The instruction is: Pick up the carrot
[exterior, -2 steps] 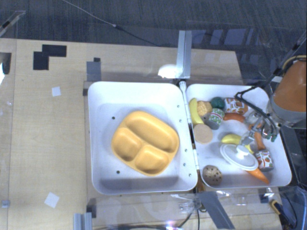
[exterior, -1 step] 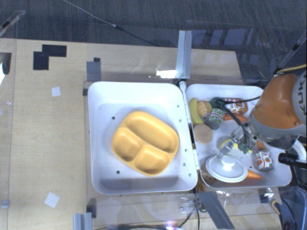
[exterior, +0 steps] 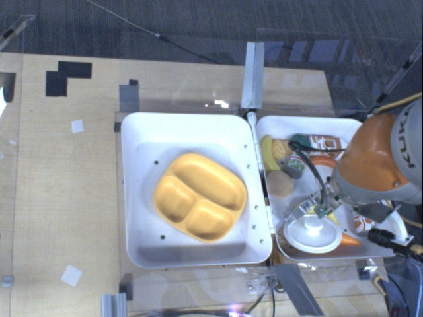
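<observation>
The carrot [exterior: 350,241] lies at the front of the right bin [exterior: 264,197]. Just its orange pointed end shows, sticking out to the right from under a white round piece [exterior: 312,234]. The arm's orange band [exterior: 373,157] hangs over the right half of that bin. My gripper [exterior: 318,209] points down and left from it, just above the white round piece and to the left of the carrot's tip. Its lower part blends with the clutter below it.
A yellow three-part dish [exterior: 199,195] fills the middle of the left bin [exterior: 139,177]. The right bin also holds a corn cob [exterior: 276,152], a beige round item [exterior: 282,185], a small can [exterior: 294,166] and a labelled packet [exterior: 324,142]. A metal post [exterior: 252,78] stands behind the bins.
</observation>
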